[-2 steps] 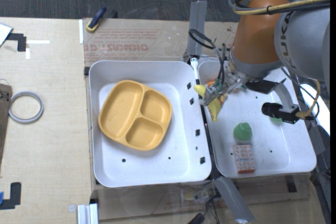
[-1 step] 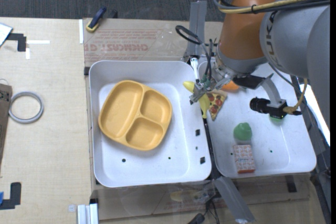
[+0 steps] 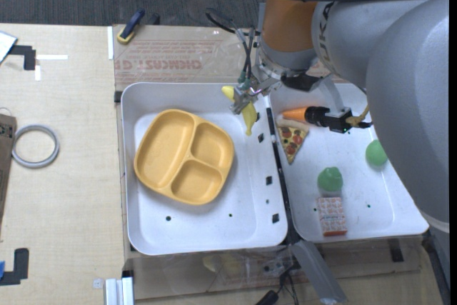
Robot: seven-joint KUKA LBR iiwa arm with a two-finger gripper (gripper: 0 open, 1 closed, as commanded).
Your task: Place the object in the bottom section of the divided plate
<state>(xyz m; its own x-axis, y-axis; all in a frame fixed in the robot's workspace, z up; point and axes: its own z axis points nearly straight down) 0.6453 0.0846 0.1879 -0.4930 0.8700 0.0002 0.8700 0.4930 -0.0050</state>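
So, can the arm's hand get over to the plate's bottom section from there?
Probably yes. The hand hangs with a yellow object just right of the divided plate, and nothing stands between it and the bottom section.

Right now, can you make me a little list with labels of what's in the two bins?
left bin: yellow divided plate, all three sections bare
gripper: above the left bin's right edge, yellow banana-like object between its fingers
right bin: pizza slice, carrot, two green round things, small patterned packet
beside the bins: tape roll
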